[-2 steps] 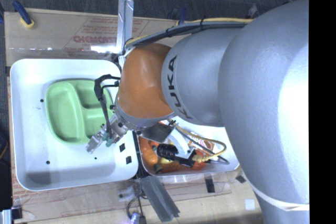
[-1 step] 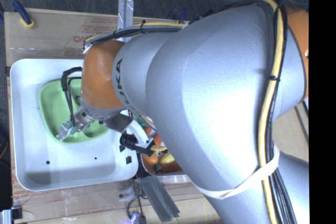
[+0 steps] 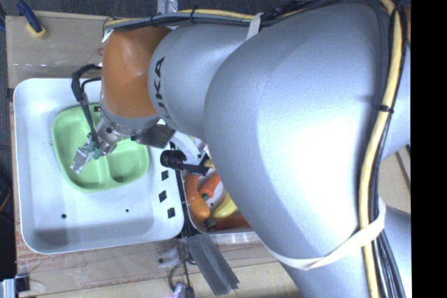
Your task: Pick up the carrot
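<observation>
The carrot (image 3: 203, 196) is an orange piece lying in the right bin (image 3: 199, 225), showing just below the arm's big grey body, which hides most of that bin. My gripper (image 3: 85, 154) hangs over the left bin (image 3: 42, 220), down above a light green divided dish (image 3: 122, 165), well to the left of the carrot. I see nothing orange at the gripper's tip. The orange band (image 3: 129, 73) of the wrist sits right above it.
A yellow item (image 3: 225, 208) lies against the carrot in the right bin. The green dish takes up the left bin's upper half; bare white floor lies below it. A blue-and-yellow clamp (image 3: 29, 17) sits at the bench's far left corner.
</observation>
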Robot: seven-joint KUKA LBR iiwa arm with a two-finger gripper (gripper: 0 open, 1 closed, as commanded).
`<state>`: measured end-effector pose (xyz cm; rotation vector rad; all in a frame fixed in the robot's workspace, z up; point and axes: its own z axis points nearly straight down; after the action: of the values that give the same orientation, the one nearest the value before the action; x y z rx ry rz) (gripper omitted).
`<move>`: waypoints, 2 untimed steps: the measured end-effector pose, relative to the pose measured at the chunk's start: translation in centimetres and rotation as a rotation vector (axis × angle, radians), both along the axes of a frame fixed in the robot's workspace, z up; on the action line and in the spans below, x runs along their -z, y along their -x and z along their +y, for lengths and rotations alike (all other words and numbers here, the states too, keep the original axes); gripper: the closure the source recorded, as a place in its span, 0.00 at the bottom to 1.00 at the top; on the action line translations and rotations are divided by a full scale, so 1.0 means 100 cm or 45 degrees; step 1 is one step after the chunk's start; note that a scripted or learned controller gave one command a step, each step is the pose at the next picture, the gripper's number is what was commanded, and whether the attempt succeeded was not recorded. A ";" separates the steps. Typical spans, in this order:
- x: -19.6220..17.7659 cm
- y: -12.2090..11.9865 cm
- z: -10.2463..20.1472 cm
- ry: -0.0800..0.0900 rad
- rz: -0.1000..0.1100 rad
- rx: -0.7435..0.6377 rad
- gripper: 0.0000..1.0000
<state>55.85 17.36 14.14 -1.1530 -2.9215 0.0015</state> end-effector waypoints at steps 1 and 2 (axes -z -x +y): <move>-0.191 -0.018 -0.140 0.000 -0.006 -0.427 0.00; -0.049 0.055 -0.113 -0.001 0.003 -0.475 0.00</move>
<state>50.34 6.07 19.08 -0.5902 -3.0826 0.0021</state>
